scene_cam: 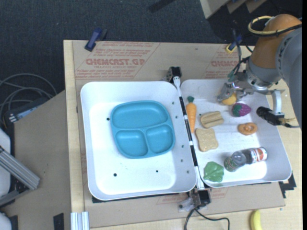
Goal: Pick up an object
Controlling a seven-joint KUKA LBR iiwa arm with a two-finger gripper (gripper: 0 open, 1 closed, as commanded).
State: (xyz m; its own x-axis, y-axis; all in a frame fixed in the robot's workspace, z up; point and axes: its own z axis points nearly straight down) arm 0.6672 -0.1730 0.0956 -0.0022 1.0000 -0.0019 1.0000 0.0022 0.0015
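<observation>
My gripper sits over the yellow toy, far right. Fingers: I cannot tell. It looks light, smooth; I'd pinch its middle.

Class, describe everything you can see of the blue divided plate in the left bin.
The blue divided plate is a light blue tray with rounded corners, plastic by its look, moulded into three compartments: one wide section along the far side and two smaller ones nearer the camera. It lies flat and slightly turned on the floor of the left bin, near the middle. Nothing sits in it, and no other object touches it.
</observation>
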